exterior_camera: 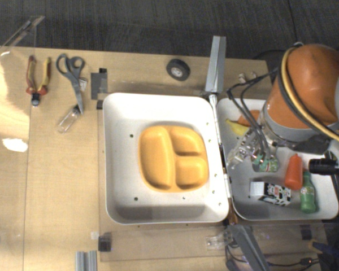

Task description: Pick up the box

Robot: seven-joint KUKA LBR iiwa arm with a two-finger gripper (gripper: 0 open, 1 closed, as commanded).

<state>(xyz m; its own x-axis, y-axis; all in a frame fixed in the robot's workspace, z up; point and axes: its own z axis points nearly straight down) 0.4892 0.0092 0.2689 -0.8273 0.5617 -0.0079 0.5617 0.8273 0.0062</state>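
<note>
Camera view, gripper: the gripper (253, 149) hangs low over the left part of the right bin (327, 210), under the grey arm (305, 89) with its orange band. Its metal and wiring are a tangle from this angle, and I cannot tell whether it is spread or closed, nor see anything caught in it.

Camera view, box: the box (270, 192) lies in the right bin, near the front wall. It is small, white with dark patches, and rests flat.

Camera view, key relation: the box sits toward the front of the bin from the gripper and slightly to the arm's side, near but apart from it. Its long axis runs roughly across the bin, side to side with a slight tilt. My judgement is that the next move needs a short shift toward the front wall before any descent.

Camera view, right bin contents: an orange carrot-like piece (294, 171) and a green bottle (308, 193) stand just beside the box on its right. A yellow item (238, 127) lies further back, partly hidden by the arm. The bottle's closeness could hamper a grasp.

Camera view, left bin: the left bin (118, 151) holds a yellow divided tray (173, 157) in its middle.

Camera view, bench: scissors (73, 75), pliers (37, 78) and a tape roll (178, 69) lie outside the bins.
</note>
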